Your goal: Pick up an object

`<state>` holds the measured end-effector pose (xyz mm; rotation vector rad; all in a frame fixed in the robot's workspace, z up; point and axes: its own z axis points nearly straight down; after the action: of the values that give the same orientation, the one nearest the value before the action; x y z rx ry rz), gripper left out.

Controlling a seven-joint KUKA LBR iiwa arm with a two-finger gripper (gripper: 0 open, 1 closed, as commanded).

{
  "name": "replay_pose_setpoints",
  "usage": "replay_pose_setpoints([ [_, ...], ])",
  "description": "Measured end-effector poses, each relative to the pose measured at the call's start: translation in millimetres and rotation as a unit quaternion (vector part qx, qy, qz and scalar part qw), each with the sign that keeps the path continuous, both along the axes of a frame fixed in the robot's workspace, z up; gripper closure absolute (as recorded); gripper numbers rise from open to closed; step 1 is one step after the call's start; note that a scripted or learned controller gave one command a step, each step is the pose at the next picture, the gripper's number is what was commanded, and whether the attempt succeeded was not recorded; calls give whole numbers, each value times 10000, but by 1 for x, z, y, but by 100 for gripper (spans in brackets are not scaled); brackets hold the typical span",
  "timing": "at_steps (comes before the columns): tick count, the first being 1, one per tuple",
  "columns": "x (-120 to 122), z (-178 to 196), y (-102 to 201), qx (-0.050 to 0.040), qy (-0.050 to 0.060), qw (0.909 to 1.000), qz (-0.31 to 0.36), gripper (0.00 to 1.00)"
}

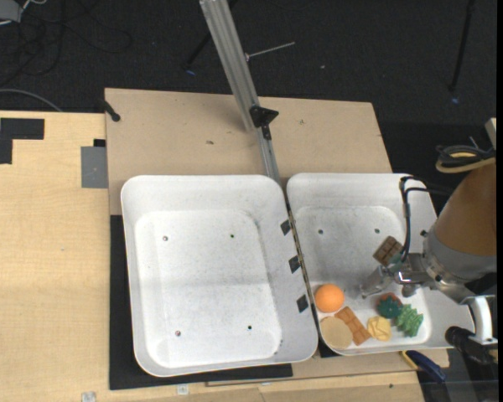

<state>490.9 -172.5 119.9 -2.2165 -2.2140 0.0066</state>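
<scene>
A heap of small toys sits in the front corner of the right white plastic bin (344, 203). There is a round, smooth orange ball (329, 297). Just beside it, toward the front, lies a flat tan piece shaped like a slice of bread (335, 333). A long orange-brown stick-shaped piece (352, 324) leans across the tan one and touches it. Next comes a small pale yellow lumpy toy (379, 328). Beside that is a bumpy green toy that looks like a leafy plant (409, 319), and a darker blue-green lump (390, 306) rests just behind it. A little patch of red peeks out near the blue-green lump, too small to tell what it is. A small brown block (388, 249) lies by itself a bit farther back in the same bin.

The shiny metal gripper (384, 283) is low over the heap, just behind the blue-green lump and to the right of the ball. I cannot tell how its tips are set or if it has anything.

The grey arm with its orange band (474, 216) comes in from the right, and a black cable loops along the bin's rim.

The left white plastic bin (142, 199) is wide and shallow with rounded corners and a speckled floor. Small black clips join the two bins. Both sit on a flat brown board (184, 132). A long ridged silver metal bar (235, 65) slants up from the back.
</scene>
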Motion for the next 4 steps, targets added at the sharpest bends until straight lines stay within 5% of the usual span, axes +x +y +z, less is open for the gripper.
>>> replay_pose_setpoints([
  [1,0,-29,0,-11,-37,10000,-1,0],
  [2,0,-18,0,-2,-30,10000,-29,100],
  [4,9,84,0,-17,-60,10000,18,100],
])
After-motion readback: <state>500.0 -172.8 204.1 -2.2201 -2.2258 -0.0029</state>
